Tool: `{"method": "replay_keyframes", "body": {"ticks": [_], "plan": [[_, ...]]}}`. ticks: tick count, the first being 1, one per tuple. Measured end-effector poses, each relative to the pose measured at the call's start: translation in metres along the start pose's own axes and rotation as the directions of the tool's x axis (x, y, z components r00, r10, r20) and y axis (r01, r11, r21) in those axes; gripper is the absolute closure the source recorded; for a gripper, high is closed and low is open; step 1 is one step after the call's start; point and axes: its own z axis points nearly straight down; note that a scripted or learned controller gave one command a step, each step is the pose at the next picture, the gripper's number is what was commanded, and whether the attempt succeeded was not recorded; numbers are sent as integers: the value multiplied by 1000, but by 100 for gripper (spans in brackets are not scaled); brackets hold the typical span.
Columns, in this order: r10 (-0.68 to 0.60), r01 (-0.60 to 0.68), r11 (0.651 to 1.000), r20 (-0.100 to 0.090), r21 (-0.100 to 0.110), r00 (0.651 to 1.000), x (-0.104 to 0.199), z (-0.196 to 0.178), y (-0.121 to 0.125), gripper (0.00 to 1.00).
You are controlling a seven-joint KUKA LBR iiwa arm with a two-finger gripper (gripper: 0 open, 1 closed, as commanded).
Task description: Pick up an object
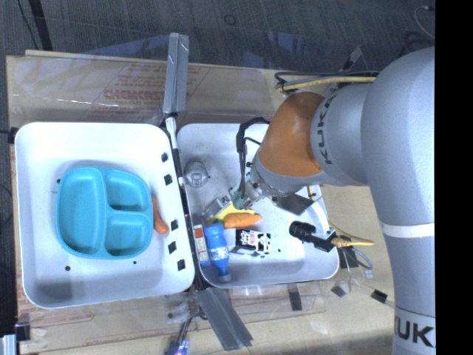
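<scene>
So the gripper [235,198] is hovering in the right bin [194,148], just above an orange-yellow toy [238,217] beside the blue bottle [216,248]; can't tell the fingers' state. Descending squarely should help.

A turquoise tray [103,213] is seen in 1 white bin [44,272]; a blue bottle [216,251] and an orange-yellow piece [240,217] in the other.

Hand [235,200] low in right bin [214,143], above orange-yellow object [240,217]
</scene>
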Motion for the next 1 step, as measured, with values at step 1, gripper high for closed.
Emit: {"method": "replay_keyframes", "body": {"ticks": [1], "plan": [[-2, 2, 1000, 0, -1, 1000, -1, -10, 0, 100]]}}
